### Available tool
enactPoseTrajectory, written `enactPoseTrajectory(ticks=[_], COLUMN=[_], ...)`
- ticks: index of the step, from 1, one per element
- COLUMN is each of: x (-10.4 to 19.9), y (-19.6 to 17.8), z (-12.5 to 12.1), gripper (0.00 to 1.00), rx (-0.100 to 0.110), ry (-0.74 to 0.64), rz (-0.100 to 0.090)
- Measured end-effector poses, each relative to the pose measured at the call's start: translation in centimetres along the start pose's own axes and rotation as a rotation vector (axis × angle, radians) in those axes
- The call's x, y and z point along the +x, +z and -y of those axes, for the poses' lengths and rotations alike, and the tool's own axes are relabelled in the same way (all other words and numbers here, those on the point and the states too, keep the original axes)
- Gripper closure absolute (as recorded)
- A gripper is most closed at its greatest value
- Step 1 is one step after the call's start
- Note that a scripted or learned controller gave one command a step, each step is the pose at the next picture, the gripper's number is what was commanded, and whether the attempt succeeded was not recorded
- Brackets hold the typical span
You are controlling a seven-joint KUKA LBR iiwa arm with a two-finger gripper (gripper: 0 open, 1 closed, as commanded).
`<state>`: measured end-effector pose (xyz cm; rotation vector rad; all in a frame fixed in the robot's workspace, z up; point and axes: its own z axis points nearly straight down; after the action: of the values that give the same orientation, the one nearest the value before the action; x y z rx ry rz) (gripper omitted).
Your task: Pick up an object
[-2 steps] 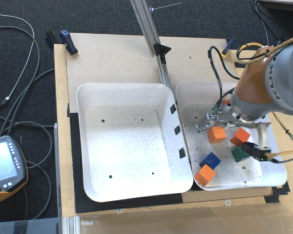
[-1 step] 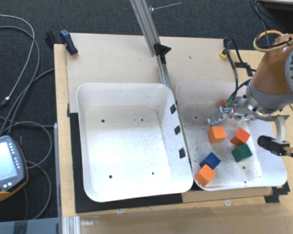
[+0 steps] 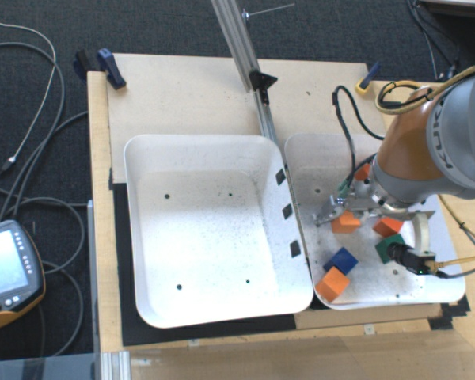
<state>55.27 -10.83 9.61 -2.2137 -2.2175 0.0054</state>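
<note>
Orange block [image 3: 347,222] sits in the right bin [image 3: 305,161], right under the jaws [image 3: 350,208], whose state I cannot tell. Blue cube [image 3: 344,260] and another orange block [image 3: 331,284] crowd the near rim; left bin [image 3: 142,212] offers open room.

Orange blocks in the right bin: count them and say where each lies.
3 that show: one orange block at the near edge beside the blue block, one mid-bin under the arm's wrist, one reddish-orange just right of it. The arm may hide more.
</note>
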Motion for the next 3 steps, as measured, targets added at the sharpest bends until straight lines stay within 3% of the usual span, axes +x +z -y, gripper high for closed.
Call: enactPoseTrajectory(ticks=[1, 2, 3], x=[-5.8, 0.0, 0.5], y=[-0.4, -0.4, -0.3], z=[2.3, -3.4, 0.8], gripper=[0.00, 0.00, 0.00], rx=[-0.004, -0.014, -0.003], ry=[0.007, -0.006, 0.002], rz=[0.003, 0.002, 0.001])
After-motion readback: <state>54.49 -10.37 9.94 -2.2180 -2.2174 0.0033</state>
